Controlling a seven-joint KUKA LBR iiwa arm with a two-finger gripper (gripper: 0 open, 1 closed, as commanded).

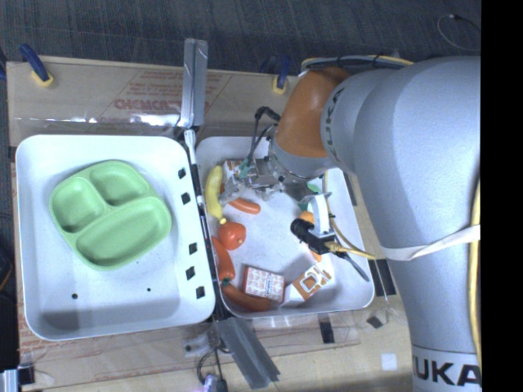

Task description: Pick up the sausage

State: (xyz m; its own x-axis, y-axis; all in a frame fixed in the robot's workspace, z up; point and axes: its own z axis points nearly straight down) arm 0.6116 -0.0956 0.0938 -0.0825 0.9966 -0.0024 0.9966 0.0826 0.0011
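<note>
The sausage [244, 207] lies in the right bin [351, 288], beside a banana [214, 191] to its left; the gripper [255, 176] hovers just above, its opening hidden. A clean pick likely needs fingers straddling the sausage crosswise.

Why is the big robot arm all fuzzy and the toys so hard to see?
In the camera view, the grey arm sits near the lens, so it looks huge and soft. The right bin lies partly in its shadow. The toy food, like the sausage, is small and slightly blurred. The green plate is evenly lit.
</note>
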